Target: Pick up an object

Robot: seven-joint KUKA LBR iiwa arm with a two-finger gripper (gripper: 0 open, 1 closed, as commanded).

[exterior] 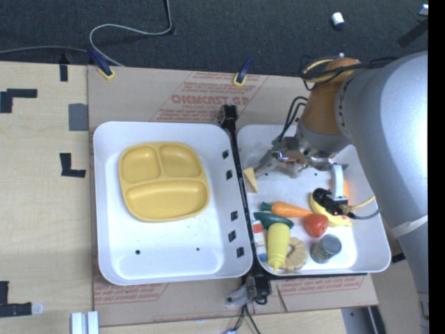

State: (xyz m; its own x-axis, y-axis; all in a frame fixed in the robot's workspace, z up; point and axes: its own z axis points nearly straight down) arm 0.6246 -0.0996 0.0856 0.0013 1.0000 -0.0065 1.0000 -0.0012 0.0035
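Nearest us, low in the right white bin (372, 259), we see a yellow plastic bottle (277, 242), a grey tin can (325, 248), a red tomato toy (316, 224) and an orange carrot toy (292, 210). Farther up, the end effector (278, 160) hangs over bare bin floor; we cannot tell its state. Left, a yellow divided plate (164, 180).

A robotics lab: taped cardboard sheet (208, 99) under clamped white bins (104, 186), loose cable (132, 30) on dark carpet.

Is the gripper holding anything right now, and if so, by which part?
Nothing is held. The gripper hangs over a bare patch at the back of the right bin, its fingers spread with nothing between them, apart from the carrot.
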